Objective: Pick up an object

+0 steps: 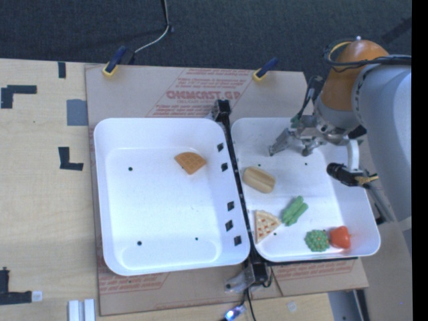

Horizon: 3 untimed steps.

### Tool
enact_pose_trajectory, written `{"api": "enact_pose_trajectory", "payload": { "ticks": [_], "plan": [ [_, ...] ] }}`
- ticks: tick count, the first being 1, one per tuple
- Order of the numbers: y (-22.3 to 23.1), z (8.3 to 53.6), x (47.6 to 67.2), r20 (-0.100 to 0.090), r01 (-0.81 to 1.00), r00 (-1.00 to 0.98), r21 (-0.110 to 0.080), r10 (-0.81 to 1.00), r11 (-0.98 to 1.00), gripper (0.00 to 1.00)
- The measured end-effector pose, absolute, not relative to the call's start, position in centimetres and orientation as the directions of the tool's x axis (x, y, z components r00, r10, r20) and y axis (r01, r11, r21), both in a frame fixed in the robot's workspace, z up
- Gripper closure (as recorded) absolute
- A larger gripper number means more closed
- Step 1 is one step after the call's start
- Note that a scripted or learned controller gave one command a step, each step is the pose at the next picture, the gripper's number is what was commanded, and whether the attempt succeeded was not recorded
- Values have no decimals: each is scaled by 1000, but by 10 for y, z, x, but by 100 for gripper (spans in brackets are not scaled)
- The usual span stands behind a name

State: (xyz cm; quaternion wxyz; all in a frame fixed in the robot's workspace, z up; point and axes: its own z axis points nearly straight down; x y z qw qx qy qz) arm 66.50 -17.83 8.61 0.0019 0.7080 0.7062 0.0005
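Note:
My gripper [289,150] hangs over the far part of the right bin [314,179], its two fingers spread open with only white bin floor between them. A tan bread roll [259,179] lies just in front and to the left of the gripper, apart from it. Nearer the front are a green pod [294,210], a triangular pizza slice [265,225], a broccoli floret [317,240] and a red tomato [341,236]. An orange waffle piece [190,162] sits alone in the left bin [120,199].
The grey arm with its orange band [348,79] reaches in from the right above the right bin's far corner. A black divider clip strip [231,179] runs between the bins. Blue and yellow clamps [115,60] hold the cardboard sheet at the back.

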Motion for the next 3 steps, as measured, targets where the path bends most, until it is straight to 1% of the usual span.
{"api": "enact_pose_trajectory", "payload": {
  "ticks": [1,2,3],
  "plan": [
    [-113,85,669,1,1000,-6,1,1000,6,0],
    [-7,193,671,1,1000,-8,11,1000,8,0],
    [35,310,670,2,1000,-7,12,1000,7,0]
  ]
}}
